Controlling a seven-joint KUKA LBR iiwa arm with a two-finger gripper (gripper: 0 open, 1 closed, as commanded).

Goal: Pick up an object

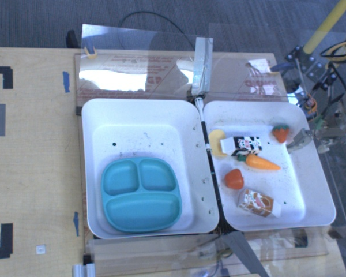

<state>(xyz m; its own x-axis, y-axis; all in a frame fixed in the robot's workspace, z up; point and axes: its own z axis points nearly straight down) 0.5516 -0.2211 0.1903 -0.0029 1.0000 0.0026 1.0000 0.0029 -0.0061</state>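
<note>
The right bin (317, 203) holds several small items. A yellow curved piece (217, 143) lies by its left wall. Just right of it sits a black-and-white patterned item (247, 145). An orange carrot (263, 163) lies below that item, pointing right. A small red-orange fruit with a green top (281, 133) rests near the right wall. A red round piece (234, 179) sits lower left, and a brown-and-white packet (256, 203) lies tilted near the front.
In the left bin (98, 120) lies a blue divided plate (141, 194), at its front. A clear panel and a metal post (202, 65) stand behind the bins. Cables and metal fittings (311, 97) crowd the right bin's far right corner. A yellow pole (331, 17) slants at the upper right.
</note>
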